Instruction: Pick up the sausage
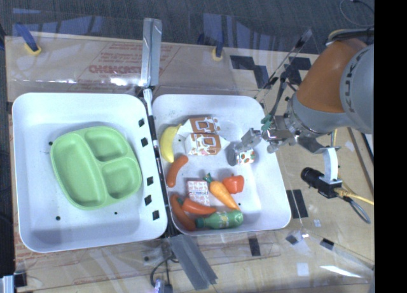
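The sausage [176, 170] is a short orange-red piece with rounded ends. It lies at a slant in the left part of the right bin [275, 187], just below a yellow banana [168, 142]. My gripper [241, 147] hangs over the right half of the same bin, well to the right of the sausage and apart from it. It sits right above a small white spotted toy [247, 156]. Nothing of the sausage is near its tip.
Two printed cartons [203, 136] lie between sausage and gripper. Below are a carrot [222, 194], a red pepper [234, 183], a green bottle [220, 220], a small packet [198, 190] and a dark red curved piece [179, 214]. The left bin [25, 164] holds a green divided tray [95, 166].
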